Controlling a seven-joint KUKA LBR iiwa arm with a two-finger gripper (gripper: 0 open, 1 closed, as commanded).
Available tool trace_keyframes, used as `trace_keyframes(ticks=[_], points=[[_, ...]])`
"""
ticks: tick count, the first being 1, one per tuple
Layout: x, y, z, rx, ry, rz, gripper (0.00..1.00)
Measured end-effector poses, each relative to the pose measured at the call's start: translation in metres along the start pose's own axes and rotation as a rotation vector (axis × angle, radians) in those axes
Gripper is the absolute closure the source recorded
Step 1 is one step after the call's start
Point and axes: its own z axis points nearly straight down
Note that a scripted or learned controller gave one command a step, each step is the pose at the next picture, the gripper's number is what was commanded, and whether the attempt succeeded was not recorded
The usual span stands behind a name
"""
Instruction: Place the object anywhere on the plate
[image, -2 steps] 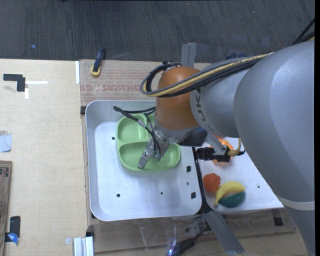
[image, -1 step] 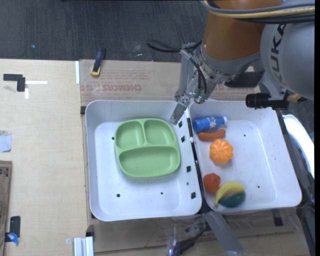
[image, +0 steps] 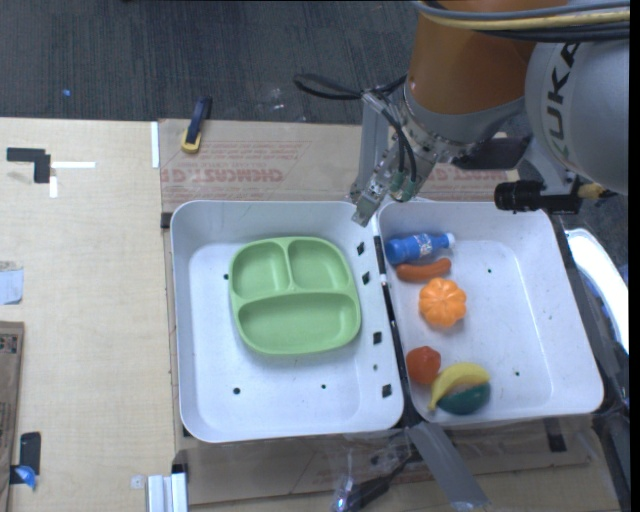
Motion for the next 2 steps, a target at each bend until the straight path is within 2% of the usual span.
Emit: trace_keyframes(ticks=[1,2], points=[[0.0316,0.0762,0.0495,0.0,0.004,-0.119,1.0],[0.0305,0.0765,0.0402,-0.001,0.001,-0.119,1.0]])
